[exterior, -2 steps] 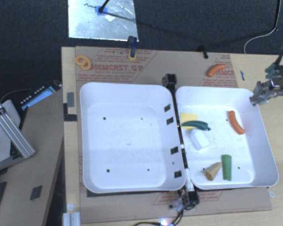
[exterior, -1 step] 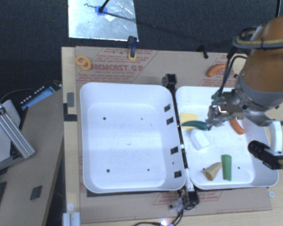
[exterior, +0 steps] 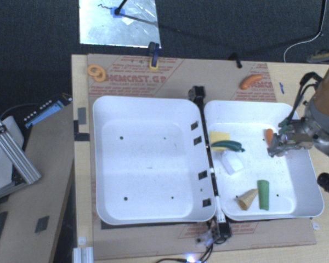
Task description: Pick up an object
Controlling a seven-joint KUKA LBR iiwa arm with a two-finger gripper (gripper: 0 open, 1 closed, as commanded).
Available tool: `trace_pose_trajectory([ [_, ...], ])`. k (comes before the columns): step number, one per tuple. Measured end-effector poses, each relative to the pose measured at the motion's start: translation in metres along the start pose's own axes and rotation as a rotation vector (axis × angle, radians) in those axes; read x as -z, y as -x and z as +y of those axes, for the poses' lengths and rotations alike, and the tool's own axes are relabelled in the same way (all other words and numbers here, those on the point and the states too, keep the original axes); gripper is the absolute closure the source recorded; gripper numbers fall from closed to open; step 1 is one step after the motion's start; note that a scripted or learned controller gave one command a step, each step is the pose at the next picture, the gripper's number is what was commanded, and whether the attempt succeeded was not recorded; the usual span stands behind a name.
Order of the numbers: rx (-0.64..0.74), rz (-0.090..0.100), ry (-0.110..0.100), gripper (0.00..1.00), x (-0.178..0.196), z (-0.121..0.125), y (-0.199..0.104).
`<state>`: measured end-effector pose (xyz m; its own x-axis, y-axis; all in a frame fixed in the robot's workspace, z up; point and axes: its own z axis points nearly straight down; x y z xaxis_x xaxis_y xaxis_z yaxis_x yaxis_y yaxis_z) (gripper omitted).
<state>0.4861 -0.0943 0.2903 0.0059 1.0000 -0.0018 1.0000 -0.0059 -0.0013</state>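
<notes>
The grey two-finger gripper point(exterior: 276, 147) sits over the right shallow white plastic bin point(exterior: 301, 201), near its right wall. A small orange-red oblong object point(exterior: 269, 135) lies just beside the gripper, at its upper left; contact cannot be confirmed. Whether the gripper is released or clenched cannot be determined.

Other contents of the right bin, all well apart from the gripper:
- yellow flat block point(exterior: 219, 137), at the left wall;
- dark green curved piece point(exterior: 227, 145), touching the yellow block;
- white rectangular block point(exterior: 231, 163);
- green cylinder point(exterior: 263, 194);
- tan cone point(exterior: 247, 199), just beside the cylinder.
</notes>
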Motion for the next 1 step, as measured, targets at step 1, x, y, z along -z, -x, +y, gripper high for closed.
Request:
trace_pose_trajectory([
  [1, 0.001, -0.002, 0.004, 1.0, -0.0079, 0.0056, 0.0664],
])
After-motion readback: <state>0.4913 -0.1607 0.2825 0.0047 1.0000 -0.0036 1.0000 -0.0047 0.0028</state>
